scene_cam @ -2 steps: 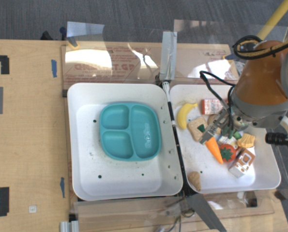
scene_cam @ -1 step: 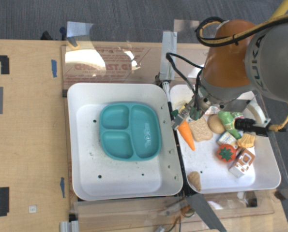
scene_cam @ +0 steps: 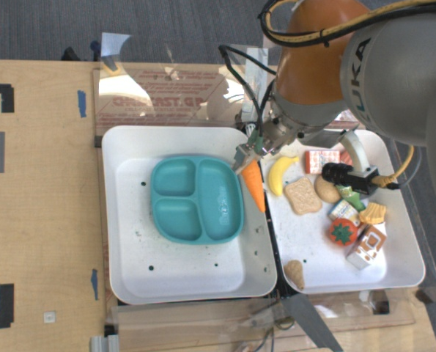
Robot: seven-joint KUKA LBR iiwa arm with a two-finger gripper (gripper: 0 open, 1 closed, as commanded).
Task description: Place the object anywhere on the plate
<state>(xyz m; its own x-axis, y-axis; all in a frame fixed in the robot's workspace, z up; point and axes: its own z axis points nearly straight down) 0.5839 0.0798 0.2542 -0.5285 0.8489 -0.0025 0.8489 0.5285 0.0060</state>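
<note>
The end effector (scene_cam: 248, 149) is pinching the carrot's (scene_cam: 254, 185) top, the carrot hanging beside the teal plate (scene_cam: 197, 199); "KUKA" is showing on the arm (scene_cam: 382, 57).

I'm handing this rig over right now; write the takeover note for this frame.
Gripper: at the divide between the bins, shut on the carrot's top end.
Carrot: hangs tilted over the left bin's right edge, beside the plate, not on it.
Plate: teal, divided, in the left bin, nothing on it.
Done: carrot picked.
Left: move left over the plate and release.
</note>
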